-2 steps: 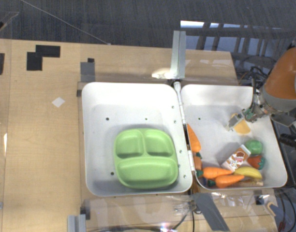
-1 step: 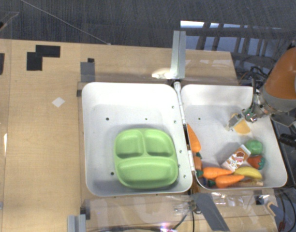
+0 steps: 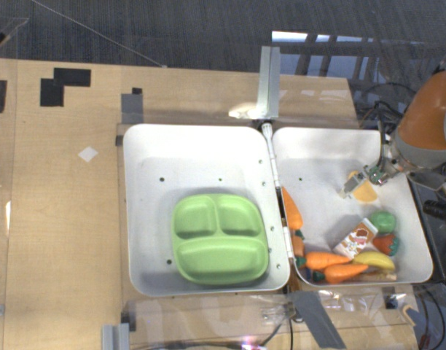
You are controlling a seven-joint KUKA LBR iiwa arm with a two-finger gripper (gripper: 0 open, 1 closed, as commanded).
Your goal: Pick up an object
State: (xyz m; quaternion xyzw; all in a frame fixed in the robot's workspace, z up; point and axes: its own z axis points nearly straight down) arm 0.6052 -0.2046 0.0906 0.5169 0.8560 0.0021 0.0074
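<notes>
Wooden surface [image 3: 63, 217] is the biggest thing under me, and it carries two white bins side by side. In the left bin [image 3: 194, 152] lies a green plate [image 3: 220, 238] with three sections, alone, near the front wall. The right bin [image 3: 318, 159] keeps all the small toys, and they are pushed together in its front corner, I think because they slide there when they are dropped. I see a long carrot [image 3: 291, 211] against the wall between the bins, two more carrots [image 3: 338, 267] in front, a banana [image 3: 376, 259], a small carton [image 3: 357, 240] and a green round thing [image 3: 383, 221]. My arm [image 3: 431, 122] comes in from the right, over the far side of this bin. My jaws [image 3: 366, 178] hang low above a yellow piece [image 3: 366, 191], well apart from the pile. I cannot tell if my jaws are released or clenched, or if they touch it. This piece seems the easiest object to pick, because nothing is crowded around it.
</notes>
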